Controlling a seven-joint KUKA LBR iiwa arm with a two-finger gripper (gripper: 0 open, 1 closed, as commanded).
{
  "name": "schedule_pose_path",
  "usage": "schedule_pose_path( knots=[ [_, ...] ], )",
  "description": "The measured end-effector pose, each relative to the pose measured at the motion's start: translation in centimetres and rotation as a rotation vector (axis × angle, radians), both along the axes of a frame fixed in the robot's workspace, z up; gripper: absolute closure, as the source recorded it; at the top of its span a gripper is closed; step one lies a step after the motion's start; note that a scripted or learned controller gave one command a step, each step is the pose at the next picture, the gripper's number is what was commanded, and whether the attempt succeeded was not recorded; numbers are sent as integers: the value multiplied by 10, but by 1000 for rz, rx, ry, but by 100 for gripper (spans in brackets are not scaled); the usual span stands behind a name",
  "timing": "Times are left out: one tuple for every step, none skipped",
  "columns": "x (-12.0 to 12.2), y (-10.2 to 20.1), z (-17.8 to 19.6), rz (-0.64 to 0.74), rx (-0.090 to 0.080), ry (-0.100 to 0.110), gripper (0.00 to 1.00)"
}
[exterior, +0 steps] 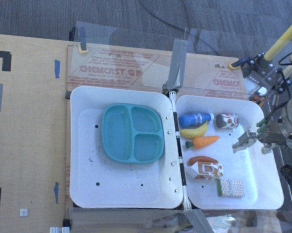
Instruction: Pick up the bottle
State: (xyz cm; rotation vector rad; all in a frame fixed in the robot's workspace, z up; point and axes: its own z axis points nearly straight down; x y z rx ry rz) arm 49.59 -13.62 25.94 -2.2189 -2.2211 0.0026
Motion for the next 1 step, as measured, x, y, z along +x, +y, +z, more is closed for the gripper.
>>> schedule_pose_path(
  knots=[
    [69, 6, -67, 80, 0, -1, 0]
  ],
)
